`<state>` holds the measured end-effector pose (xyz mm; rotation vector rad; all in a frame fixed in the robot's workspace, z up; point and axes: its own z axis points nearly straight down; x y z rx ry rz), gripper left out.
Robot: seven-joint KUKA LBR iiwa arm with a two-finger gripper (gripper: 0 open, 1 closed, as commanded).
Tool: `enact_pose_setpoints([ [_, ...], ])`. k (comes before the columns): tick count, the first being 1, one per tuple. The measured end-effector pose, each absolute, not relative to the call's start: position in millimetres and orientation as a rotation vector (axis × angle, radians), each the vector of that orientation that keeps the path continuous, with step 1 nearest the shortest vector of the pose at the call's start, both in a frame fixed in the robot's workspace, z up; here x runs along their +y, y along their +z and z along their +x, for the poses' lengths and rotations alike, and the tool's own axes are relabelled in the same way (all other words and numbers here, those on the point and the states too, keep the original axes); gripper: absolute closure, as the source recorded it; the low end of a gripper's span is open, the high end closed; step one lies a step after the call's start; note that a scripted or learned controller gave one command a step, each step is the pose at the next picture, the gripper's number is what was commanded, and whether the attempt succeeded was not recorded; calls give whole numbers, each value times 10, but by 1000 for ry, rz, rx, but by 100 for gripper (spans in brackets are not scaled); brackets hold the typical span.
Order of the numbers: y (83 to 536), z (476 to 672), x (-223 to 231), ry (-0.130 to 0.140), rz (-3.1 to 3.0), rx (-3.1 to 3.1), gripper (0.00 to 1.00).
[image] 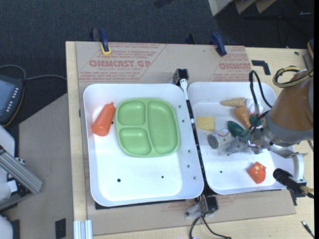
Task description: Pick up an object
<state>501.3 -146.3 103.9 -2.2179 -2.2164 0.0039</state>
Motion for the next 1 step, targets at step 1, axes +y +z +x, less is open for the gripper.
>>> enact_pose_setpoints([
  [1, 831, 5006, -1455, 2, -2218, -2218, 0],
])
